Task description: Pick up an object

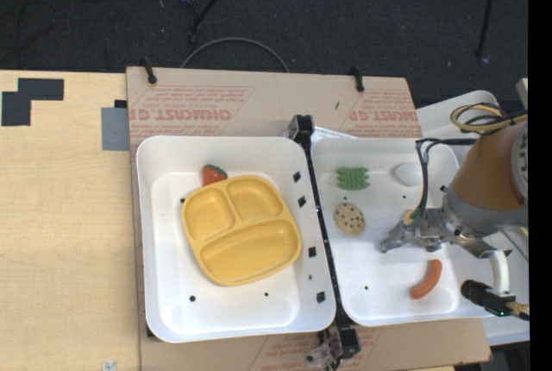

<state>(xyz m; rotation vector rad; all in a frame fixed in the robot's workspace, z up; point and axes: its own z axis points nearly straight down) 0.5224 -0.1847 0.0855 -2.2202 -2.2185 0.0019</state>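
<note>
My gripper hangs low over the right bin, reaching in from the right under the orange-banded wrist. An orange-red sausage lies just below and right of it, apart from the fingers. A round speckled cookie sits to the gripper's left, and a green ridged piece lies farther back. A pale white object rests near the bin's back right. Nothing shows between the fingers.
The left bin holds a yellow divided plate with a red and green toy strawberry at its back edge. A black divider separates the bins. Cables loop over the arm at the right.
</note>
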